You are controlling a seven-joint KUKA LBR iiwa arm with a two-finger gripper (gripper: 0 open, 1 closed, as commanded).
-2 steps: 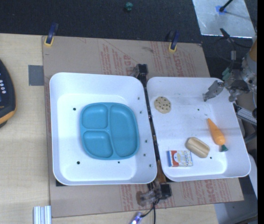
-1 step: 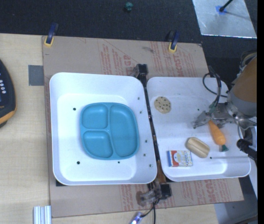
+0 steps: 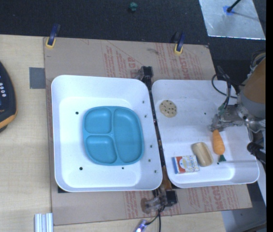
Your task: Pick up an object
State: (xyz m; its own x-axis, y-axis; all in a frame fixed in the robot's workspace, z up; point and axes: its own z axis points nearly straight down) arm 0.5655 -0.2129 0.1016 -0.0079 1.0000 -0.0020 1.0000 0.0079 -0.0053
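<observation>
Desk's right bin (image 3: 194,93): claw (image 3: 222,123), state unclear, hovered above toy carrot (image 3: 218,142); probably light, rigid, slick; grip mid-body.

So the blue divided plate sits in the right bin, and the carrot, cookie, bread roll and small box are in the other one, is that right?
Not quite. The camera view shows the blue divided plate in the left bin, not the right. The carrot, cookie, bread roll and small box are in the other one, the right bin.
</observation>
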